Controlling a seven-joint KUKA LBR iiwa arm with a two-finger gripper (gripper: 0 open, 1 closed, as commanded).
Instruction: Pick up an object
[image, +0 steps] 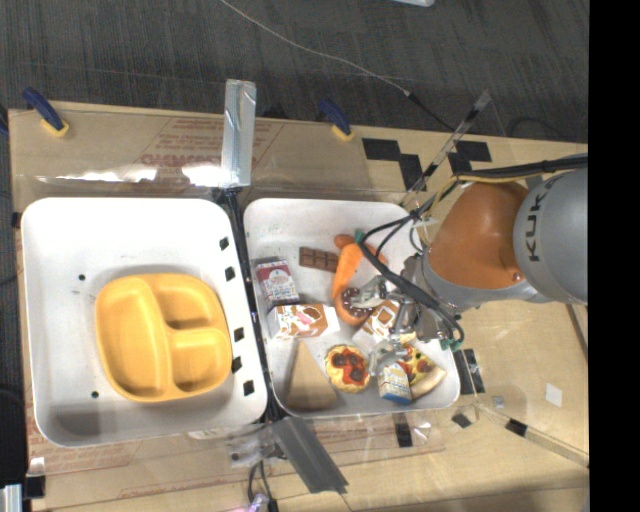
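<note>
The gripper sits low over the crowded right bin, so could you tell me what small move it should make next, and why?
Probably a short descent. The gripper hangs over the toys in the right bin, next to the carrot and just above the small carton. Nothing is visibly held, and the toys lie packed closely, so going down gently seems safest.

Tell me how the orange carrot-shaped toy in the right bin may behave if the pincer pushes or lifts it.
The orange carrot-shaped toy looks smooth and tapered, so it could slip from a grip near its narrow end. Its rounded body may roll sideways when pushed. It lies close among other small items in the right white bin, so a push would probably shift the neighbouring brown chocolate-bar piece.
</note>
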